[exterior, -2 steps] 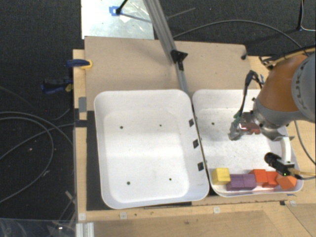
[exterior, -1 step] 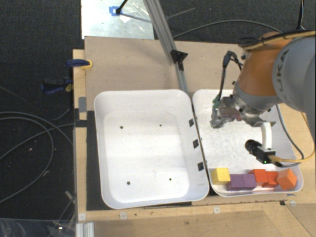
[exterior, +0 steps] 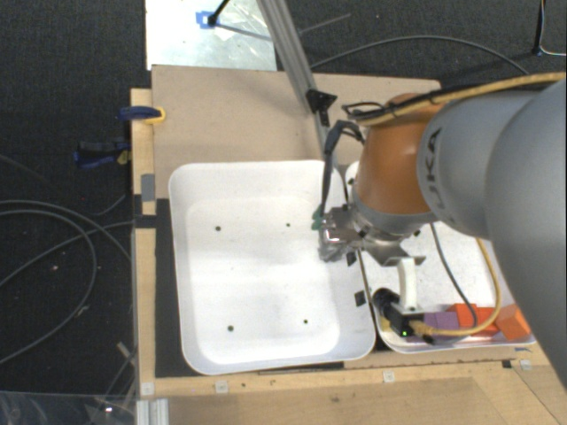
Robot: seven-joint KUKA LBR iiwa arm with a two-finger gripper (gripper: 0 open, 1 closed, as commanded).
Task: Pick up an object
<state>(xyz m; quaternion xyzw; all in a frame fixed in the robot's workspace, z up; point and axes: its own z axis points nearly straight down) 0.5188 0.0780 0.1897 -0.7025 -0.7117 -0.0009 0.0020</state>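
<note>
gripper and object position

the two-finger gripper (exterior: 332,240) hangs over the seam between the two bins. whether it is released or clenched cannot be told. the orange block-shaped object (exterior: 462,313) lies in the right white bin (exterior: 456,268), near its front rim, to the right of the gripper and apart from it. the left shallow white bin (exterior: 257,273) is smooth and round-cornered, with four small dark dots on its floor.
</note>
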